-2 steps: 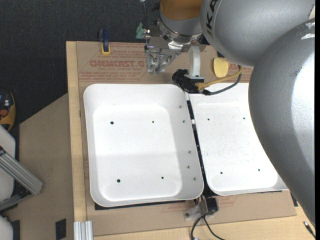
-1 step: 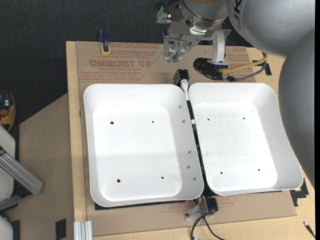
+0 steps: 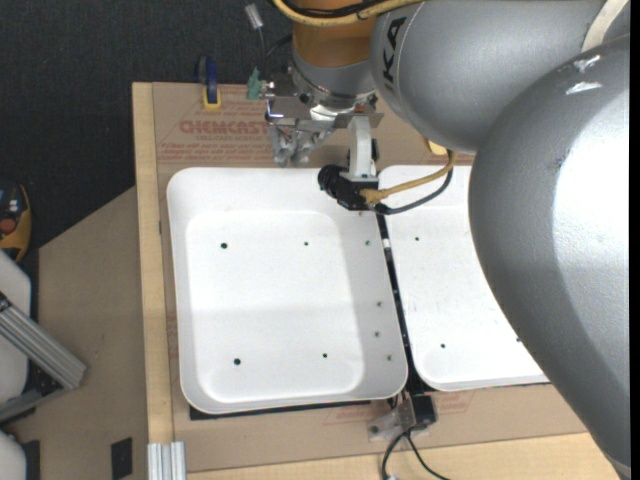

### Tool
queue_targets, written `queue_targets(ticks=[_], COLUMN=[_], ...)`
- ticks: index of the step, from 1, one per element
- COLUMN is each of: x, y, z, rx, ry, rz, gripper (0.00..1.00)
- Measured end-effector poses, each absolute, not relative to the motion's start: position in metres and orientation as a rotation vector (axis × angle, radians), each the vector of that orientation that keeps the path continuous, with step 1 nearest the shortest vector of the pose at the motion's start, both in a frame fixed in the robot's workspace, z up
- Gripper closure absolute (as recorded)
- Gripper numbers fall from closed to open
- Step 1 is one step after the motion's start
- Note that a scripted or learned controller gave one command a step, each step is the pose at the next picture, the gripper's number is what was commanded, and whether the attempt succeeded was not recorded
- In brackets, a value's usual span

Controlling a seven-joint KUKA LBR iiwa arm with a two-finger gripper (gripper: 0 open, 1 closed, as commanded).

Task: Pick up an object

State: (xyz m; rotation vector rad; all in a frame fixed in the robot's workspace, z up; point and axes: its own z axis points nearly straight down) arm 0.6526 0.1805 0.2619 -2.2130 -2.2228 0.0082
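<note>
My gripper [image 3: 291,146] hangs at the top centre, over the brown cardboard just beyond the far rim of the left white bin [image 3: 185,268]. It sits below the orange band of the wrist, a small metal assembly pointing down. The view does not show anything held in it. The right white bin [image 3: 450,358] lies beside the left one, and the grey arm covers most of it. A black fitting with a yellow cable [image 3: 345,186] hangs off the wrist above the seam between the bins.
The bulky grey arm [image 3: 540,218] fills the right side. A blue and yellow clamp [image 3: 210,82] grips the cardboard's far edge. A small connector with a cable [image 3: 405,420] sits at the front edge. An aluminium rail [image 3: 40,348] lies at the left.
</note>
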Motion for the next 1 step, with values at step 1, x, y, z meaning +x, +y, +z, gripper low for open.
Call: queue_targets(ticks=[1], x=[0.668], y=[0.124], z=[0.3192], rx=[-2.232], ry=[-2.22], rz=[-0.009], gripper=[1.0])
